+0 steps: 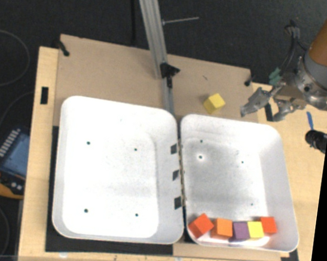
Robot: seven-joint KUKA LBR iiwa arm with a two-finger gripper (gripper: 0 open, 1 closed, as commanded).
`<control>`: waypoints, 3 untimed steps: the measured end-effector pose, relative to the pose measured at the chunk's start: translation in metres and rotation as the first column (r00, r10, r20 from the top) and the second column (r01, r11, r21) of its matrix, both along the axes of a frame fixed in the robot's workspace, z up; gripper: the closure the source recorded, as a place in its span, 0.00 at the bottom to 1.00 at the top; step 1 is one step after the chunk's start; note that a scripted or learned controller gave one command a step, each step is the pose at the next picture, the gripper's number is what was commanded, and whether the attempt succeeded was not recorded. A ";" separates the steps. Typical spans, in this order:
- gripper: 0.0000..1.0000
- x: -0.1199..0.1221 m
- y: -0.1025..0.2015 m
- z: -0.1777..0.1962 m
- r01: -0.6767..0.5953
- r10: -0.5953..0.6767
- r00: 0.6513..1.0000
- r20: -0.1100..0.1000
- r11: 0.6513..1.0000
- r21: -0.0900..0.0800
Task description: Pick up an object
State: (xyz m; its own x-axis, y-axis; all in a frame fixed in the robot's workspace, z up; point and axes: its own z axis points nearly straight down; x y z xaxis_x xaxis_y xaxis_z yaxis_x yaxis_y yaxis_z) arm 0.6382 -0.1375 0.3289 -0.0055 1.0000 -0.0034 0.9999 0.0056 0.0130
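Note:
Several small blocks line the near edge of the right bin [269, 148]: an orange-red block [201, 225], an orange block [223, 227], a purple block [240, 230], a yellow block [256, 230] and a red-orange block [268, 225]. A yellow cube [214, 103] lies on the bench behind the right bin. My gripper [265, 107] hangs above the bin's far right corner, to the right of the yellow cube. Its fingers are spread apart with nothing between them.
The left bin [71, 144] sits beside the right one. A slanted metal rail [154, 26] runs from the top down to the bins' junction. Cables and a handheld pendant [8, 162] lie left of the bench.

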 end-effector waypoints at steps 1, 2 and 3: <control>0.00 -0.014 0.013 -0.010 0.002 -0.002 1.000 -0.013 1.000 0.001; 0.00 -0.042 0.083 -0.109 0.000 0.000 1.000 -0.022 1.000 0.005; 0.00 -0.115 0.122 -0.134 0.001 -0.001 1.000 -0.020 1.000 0.005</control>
